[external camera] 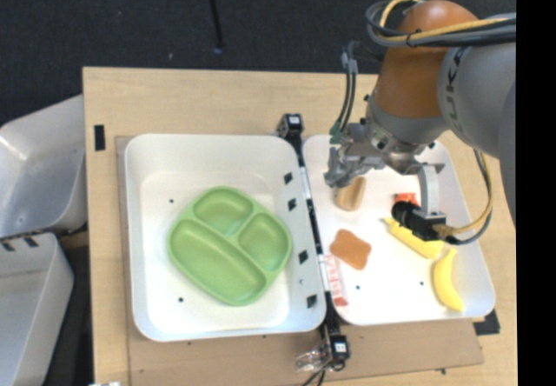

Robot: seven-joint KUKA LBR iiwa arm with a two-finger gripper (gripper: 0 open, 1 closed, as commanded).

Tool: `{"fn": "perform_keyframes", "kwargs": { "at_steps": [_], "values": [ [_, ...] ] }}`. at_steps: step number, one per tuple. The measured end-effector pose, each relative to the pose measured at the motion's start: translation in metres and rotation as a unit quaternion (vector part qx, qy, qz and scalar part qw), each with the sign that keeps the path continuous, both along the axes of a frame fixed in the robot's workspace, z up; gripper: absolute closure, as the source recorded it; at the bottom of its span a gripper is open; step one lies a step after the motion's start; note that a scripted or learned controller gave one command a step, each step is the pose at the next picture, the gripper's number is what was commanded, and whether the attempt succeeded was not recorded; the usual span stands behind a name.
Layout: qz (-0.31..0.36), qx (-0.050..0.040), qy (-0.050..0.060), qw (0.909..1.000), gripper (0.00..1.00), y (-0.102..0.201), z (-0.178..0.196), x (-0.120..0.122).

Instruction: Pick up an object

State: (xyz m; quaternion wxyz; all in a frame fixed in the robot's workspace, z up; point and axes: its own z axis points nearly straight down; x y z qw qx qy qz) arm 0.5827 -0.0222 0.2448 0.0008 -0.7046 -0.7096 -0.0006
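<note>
My gripper (346, 174) hangs low over the back left part of the right bin (382, 310). A small tan block (351, 196) lies right under its tip, partly hidden by it. I cannot tell whether they touch. An orange-brown toast-like piece (351, 249) lies on the bin floor a little nearer the front. A yellow banana (447, 282) rests at the front right, and another yellow curved piece (413, 240) lies just behind it.
The left bin (143, 306) holds a green divided plate (229, 243). A small red and white item (335, 282) lies against the divider at the front of the right bin. The arm's orange and grey body looms over the right bin's back.
</note>
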Motion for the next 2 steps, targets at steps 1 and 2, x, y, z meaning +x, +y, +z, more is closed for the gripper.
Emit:
{"fn": "perform_keyframes", "kwargs": {
  "at_steps": [1, 2],
  "values": [
    [0.000, -0.0005, 0.000, 1.0000, 1.00, 0.054, -0.007, -0.009],
    [0.000, 0.0002, 0.000, 1.0000, 1.00, 0.105, 0.005, -0.026]
  ]
}}
